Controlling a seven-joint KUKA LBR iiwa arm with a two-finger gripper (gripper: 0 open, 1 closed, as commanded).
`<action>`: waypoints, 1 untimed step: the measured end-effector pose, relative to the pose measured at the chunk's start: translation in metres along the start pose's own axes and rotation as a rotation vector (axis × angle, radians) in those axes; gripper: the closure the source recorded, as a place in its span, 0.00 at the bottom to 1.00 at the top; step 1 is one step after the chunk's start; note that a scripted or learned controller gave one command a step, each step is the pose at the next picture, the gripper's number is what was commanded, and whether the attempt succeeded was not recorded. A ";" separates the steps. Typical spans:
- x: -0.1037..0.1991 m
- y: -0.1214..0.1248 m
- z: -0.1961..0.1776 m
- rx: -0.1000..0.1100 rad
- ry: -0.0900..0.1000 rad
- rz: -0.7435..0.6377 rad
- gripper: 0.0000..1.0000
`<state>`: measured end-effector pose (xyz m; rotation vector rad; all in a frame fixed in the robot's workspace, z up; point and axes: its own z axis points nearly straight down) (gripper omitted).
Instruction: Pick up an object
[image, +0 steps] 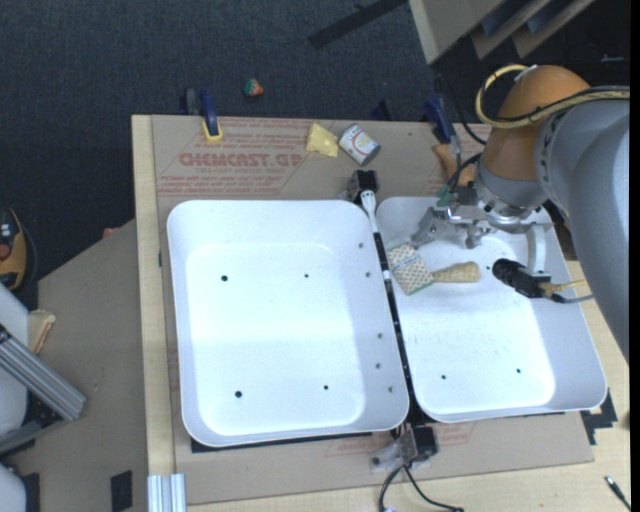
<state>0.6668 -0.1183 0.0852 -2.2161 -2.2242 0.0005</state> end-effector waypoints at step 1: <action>-0.002 0.000 -0.011 -0.003 -0.002 0.002 1.00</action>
